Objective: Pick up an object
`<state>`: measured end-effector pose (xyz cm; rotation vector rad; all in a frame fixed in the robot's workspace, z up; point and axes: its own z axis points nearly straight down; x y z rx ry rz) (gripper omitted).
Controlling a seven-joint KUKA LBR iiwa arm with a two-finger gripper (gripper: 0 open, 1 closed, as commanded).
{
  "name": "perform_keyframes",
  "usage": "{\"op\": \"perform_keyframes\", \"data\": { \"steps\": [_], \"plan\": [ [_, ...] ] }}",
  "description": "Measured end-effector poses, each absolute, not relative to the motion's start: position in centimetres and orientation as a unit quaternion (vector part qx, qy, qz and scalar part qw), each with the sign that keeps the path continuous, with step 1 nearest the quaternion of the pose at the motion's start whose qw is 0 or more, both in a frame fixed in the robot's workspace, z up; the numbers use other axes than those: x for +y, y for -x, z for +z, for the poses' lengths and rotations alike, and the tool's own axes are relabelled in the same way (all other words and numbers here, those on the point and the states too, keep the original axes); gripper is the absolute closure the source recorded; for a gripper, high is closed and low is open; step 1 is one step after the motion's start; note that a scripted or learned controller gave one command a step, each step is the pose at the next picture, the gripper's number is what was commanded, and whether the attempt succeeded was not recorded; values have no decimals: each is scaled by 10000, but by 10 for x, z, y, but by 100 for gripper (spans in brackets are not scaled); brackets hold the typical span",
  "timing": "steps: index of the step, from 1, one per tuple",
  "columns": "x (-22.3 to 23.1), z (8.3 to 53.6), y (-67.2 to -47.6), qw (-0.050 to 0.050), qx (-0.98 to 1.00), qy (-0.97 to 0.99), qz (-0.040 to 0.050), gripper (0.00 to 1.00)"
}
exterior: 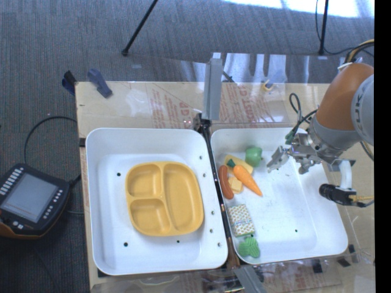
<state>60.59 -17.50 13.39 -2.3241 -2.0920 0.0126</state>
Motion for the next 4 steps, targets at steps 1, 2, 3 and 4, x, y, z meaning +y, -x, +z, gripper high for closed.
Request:
{"op": "perform_keyframes", "data": {
  "steps": [1, 2, 3, 4],
  "plan": [
    [-202, 153, -616, 7, -6567, 7541, 2, 0],
    [-115, 102, -603, -59, -7034, 7107, -36, 0],
    [-81, 93, -562, -28, -7171, 6969, -31, 0],
    [-94, 87, -619, 10, -7381, 6746, 3, 0]
  ]
}}
